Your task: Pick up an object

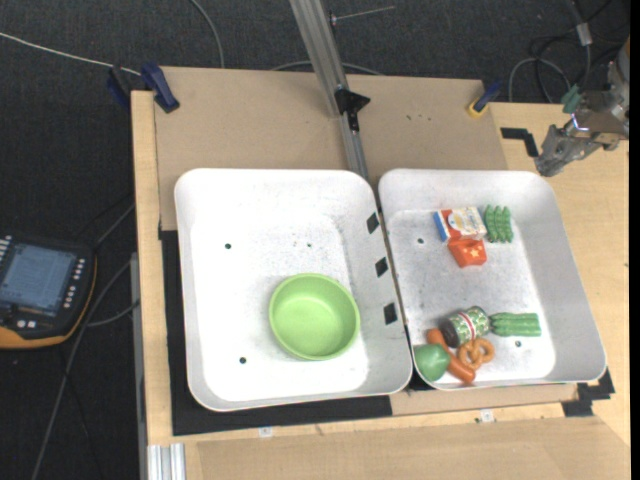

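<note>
The right bin (pixel 560 258) holds several small objects. Near its far side lie a white and red carton (pixel 461 223), a green ridged piece (pixel 497 223) and a small red block (pixel 469 254). At its near side sit a striped can (pixel 466 324), a green ridged piece (pixel 515 323), a green round piece (pixel 432 361) and orange pieces (pixel 471 357). The left bin (pixel 215 218) holds a green bowl (pixel 314 315). My gripper (pixel 555 153) hangs at the far right, above the bench just beyond the right bin's far corner, apart from all objects.
A metal post (pixel 325 63) rises from behind the gap between the bins. Blue and yellow clamps (pixel 160 88) sit at the board's far corners. A handheld control pendant (pixel 40 288) lies on the floor to the left. Cables run across the dark floor.
</note>
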Controlling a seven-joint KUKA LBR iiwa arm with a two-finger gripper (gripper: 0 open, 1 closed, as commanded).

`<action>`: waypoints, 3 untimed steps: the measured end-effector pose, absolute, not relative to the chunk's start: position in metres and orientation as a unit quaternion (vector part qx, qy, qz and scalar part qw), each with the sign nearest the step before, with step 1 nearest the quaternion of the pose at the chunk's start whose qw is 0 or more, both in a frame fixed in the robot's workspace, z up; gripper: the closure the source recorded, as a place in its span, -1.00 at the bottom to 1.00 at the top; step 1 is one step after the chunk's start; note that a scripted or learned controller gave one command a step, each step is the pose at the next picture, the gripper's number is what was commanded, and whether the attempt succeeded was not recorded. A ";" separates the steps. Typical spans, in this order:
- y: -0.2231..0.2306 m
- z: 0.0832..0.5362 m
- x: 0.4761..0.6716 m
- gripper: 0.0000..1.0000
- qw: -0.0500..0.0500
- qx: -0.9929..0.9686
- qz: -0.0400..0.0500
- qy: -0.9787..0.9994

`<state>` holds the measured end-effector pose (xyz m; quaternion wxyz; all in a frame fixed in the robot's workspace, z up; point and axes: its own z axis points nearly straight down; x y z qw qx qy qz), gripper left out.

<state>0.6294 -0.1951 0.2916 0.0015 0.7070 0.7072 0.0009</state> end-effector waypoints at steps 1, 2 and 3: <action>-0.143 0.275 0.620 1.00 0.000 0.706 0.000 0.709; -0.094 0.277 0.618 1.00 0.000 0.706 0.001 0.708; -0.045 0.256 0.616 1.00 -0.001 0.706 0.000 0.709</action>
